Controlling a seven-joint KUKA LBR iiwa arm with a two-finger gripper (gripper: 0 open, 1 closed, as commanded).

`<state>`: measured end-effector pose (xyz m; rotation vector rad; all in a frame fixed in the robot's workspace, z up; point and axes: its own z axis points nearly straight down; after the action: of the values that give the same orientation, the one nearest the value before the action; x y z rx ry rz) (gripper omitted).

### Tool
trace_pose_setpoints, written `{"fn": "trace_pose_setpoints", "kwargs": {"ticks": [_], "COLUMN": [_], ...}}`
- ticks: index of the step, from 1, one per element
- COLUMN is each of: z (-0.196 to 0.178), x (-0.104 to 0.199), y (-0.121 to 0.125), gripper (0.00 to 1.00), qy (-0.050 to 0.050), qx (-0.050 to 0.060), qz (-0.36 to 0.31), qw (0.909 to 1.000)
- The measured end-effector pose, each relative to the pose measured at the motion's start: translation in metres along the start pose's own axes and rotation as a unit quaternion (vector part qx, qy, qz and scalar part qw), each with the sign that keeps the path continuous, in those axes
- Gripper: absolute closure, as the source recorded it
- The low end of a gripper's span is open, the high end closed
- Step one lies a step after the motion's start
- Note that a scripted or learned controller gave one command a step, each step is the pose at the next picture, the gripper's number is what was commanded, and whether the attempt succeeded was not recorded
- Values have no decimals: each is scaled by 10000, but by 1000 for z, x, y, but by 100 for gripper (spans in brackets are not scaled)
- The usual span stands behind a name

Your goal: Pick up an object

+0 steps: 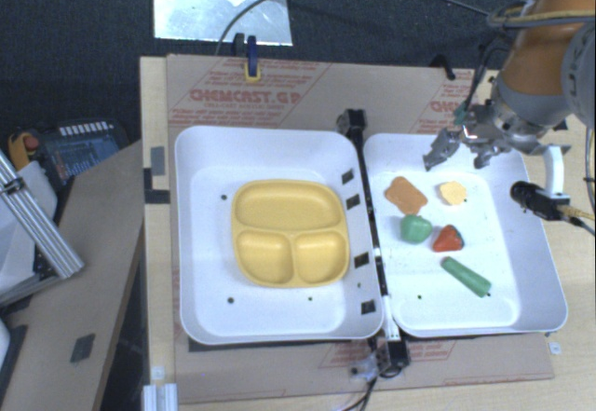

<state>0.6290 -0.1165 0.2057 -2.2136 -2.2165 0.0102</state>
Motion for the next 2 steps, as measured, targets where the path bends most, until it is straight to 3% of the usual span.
{"fn": "trace_pose_setpoints", "kwargs": {"ticks": [1, 2], "z": [-7, 43], "x": [0, 4], "y": [3, 13], "gripper": [0, 0], "qy": [-9, -8], "qx": [-63, -47], "qz": [-10, -28], "qw": [10000, 10000]}}
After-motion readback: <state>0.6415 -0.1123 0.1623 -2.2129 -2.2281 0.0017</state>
